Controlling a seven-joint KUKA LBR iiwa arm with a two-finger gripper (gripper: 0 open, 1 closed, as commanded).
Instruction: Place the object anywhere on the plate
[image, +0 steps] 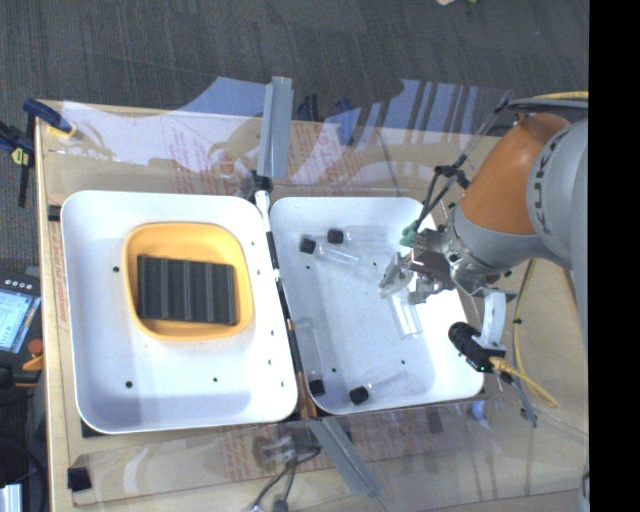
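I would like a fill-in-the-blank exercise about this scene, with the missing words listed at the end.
1. The yellow plate lies in the ____ bin of the camera view.
2. The insert in the middle of the plate is dark and ____ in shape.
3. The clear tubes, such as one near the top, have caps of ____ colour.
4. The end effector hangs over the ____ bin.

Missing words: left; rectangular; black; right
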